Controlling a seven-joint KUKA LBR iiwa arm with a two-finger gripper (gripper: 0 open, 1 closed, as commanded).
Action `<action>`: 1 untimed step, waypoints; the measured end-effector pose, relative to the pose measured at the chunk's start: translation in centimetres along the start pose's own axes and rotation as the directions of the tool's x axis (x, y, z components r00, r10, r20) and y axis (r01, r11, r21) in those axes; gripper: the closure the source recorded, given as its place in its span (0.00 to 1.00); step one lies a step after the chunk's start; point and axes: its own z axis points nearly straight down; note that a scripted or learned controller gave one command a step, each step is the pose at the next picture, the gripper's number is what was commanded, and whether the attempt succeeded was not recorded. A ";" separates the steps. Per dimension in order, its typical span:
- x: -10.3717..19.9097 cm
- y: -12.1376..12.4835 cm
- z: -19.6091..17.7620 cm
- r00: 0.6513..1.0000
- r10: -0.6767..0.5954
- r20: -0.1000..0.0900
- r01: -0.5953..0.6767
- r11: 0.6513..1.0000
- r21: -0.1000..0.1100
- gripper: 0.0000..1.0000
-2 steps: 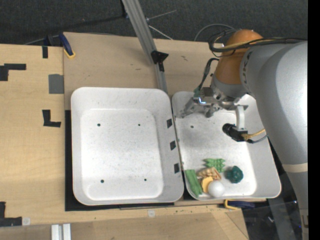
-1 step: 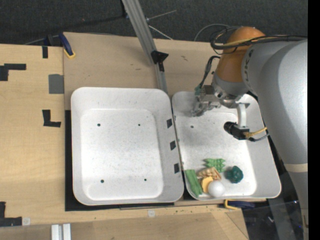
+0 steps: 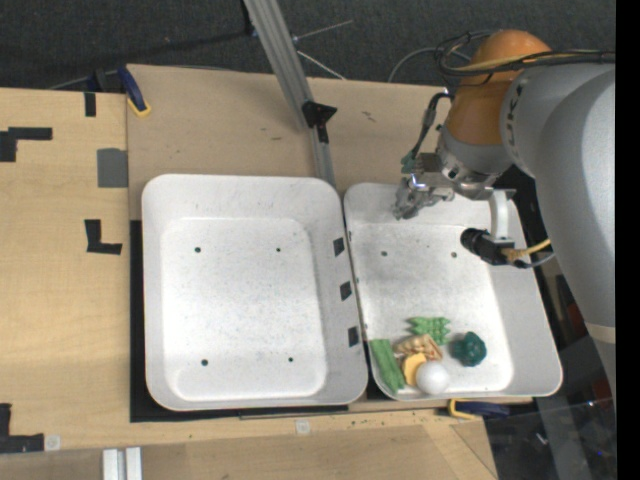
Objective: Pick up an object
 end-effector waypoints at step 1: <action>0.6 -0.2 -6.2 1.000 -0.001 0.000 0.001 1.000 -0.003 1.00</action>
